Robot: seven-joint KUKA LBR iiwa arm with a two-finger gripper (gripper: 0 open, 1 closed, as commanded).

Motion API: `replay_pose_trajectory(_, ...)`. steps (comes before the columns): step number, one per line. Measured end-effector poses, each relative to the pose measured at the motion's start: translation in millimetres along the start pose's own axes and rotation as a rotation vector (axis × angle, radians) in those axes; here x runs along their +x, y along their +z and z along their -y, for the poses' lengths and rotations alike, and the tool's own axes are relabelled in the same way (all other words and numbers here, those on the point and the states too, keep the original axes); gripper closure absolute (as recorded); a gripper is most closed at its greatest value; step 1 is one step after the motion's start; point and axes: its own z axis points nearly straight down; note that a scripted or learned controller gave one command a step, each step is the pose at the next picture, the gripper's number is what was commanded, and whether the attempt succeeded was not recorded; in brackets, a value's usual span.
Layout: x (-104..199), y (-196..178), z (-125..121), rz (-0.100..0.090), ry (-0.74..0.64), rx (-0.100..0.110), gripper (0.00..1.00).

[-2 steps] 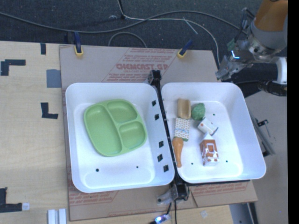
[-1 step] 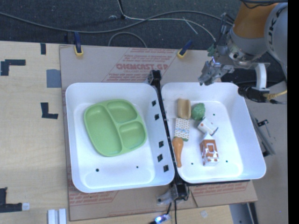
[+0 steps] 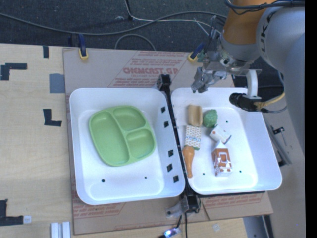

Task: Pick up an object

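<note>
Camera view: 2 white bins are seen side by side on a cardboard sheet (image 3: 148, 68). The left bin (image 3: 84, 182) is occupied by a green divided plate (image 3: 121, 135) with 3 compartments. The right bin (image 3: 257, 167) is loaded with 6 small objects: a tan bread-like piece (image 3: 194, 115) at 11 o'clock of the bin, a green round item (image 3: 210, 118) just beside it at its 3 o'clock, a patterned packet (image 3: 192, 136) below the bread, an orange carrot-like piece (image 3: 188, 159) touching the packet's lower end, a small white box (image 3: 220, 134) near centre, and an orange-and-white carton (image 3: 222, 161) at 5 o'clock of that box. The gripper (image 3: 202, 85) is held above the right bin's far rim, at 12 o'clock of the bread, apart from every object. Nothing is pinched by it; whether the fingers are spread or pressed together cannot be told.
</note>
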Motion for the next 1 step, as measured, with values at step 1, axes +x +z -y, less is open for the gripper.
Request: replay_pose_trajectory(1,43.8,12.1,-8.6,0.0,0.001,0.0,1.0)
